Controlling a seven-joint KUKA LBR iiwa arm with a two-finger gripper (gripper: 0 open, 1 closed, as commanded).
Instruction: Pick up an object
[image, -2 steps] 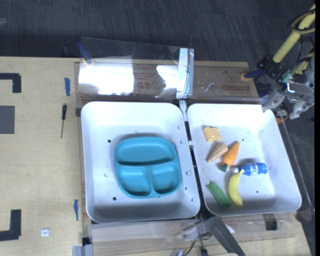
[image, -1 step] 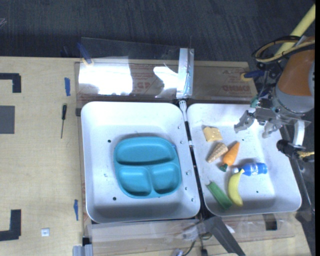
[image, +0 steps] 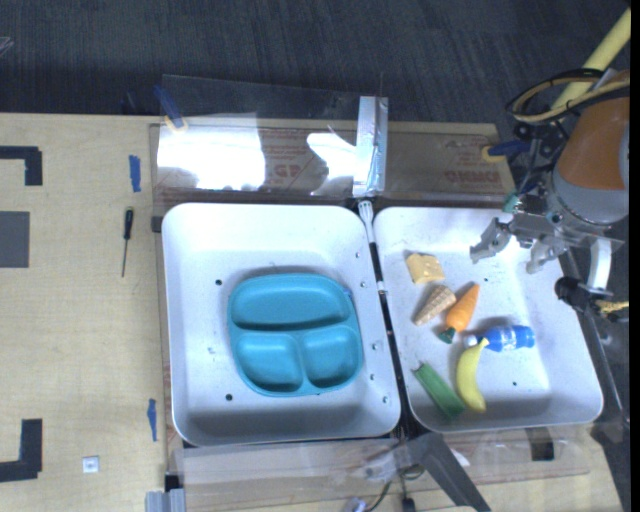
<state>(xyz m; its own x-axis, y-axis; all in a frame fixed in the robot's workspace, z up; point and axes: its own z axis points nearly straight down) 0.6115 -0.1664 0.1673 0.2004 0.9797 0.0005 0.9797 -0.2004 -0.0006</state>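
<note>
The right bin (image: 570, 395) holds a yellow cheese wedge (image: 425, 267), a tan cone-shaped piece (image: 434, 302), an orange carrot (image: 461, 308), a small bottle with a blue label (image: 503, 338), a yellow banana (image: 469, 377) and a green pickle (image: 438, 388). My gripper (image: 514, 244) hangs over the bin's upper right part, above and to the right of the carrot. Its two fingers are spread apart and nothing sits between them.
The left bin (image: 190, 300) carries a blue divided tray (image: 294, 332). A clear plastic screen (image: 265, 150) stands behind both bins. Yellow and black cables (image: 560, 95) loop at the upper right beside the arm. A screwdriver (image: 127, 238) lies on the bench left of the bins.
</note>
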